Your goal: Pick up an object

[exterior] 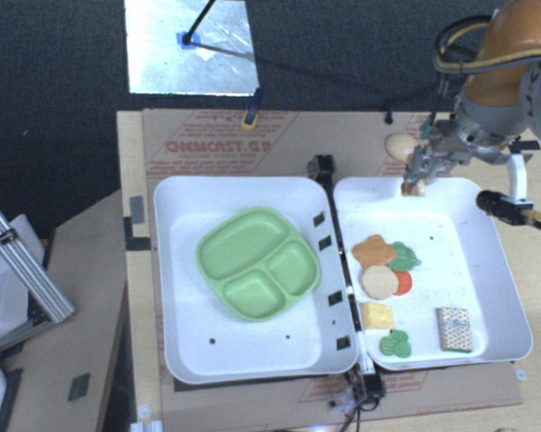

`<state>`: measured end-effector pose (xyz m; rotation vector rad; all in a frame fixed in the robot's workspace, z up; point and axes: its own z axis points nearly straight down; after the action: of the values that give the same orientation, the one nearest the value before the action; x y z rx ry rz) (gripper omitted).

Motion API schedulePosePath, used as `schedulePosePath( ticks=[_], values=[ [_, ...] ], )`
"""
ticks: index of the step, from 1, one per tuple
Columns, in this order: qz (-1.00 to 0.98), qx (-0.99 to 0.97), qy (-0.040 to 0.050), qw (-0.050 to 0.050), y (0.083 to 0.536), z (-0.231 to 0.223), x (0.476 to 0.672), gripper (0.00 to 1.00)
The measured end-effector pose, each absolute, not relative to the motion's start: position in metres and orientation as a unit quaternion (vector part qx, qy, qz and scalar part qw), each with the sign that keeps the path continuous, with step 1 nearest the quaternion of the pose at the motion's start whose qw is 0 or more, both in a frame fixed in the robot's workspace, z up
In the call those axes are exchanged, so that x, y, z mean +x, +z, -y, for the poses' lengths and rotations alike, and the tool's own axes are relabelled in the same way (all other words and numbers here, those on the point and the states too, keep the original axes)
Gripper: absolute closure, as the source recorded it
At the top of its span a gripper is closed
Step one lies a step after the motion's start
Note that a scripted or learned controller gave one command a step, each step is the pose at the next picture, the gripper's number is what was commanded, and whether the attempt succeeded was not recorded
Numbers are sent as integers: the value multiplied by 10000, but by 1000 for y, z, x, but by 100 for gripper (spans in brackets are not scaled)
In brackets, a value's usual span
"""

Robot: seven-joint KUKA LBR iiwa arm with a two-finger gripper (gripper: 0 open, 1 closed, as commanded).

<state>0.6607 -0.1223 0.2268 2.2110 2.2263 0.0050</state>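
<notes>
Several flat toy foods are lying in the right white plastic bin [498, 256] while the two-finger gripper [415, 184], its closure impossible to tell, is hovering at the bin's far rim, needing descent onto the round beige disc [378, 281].

left bin [182, 347]: green three-compartment plate [258, 262] | bench: cardboard sheet [217, 143], yellow clip [249, 120] at its far edge | beyond the bench: silvery foil sheet [190, 45]

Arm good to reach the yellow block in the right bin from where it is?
Probably yes. The yellow block lies flat near the bin's left wall with open space above; the beige disc beside it is the only close neighbor. The hand hovers at the right bin's far edge.
</notes>
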Motion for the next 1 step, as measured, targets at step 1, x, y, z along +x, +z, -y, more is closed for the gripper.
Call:
schedulePosePath(
  ticks=[1],
  values=[
    [-7097,7045,3,4,216,72,652,100]
  ],
)
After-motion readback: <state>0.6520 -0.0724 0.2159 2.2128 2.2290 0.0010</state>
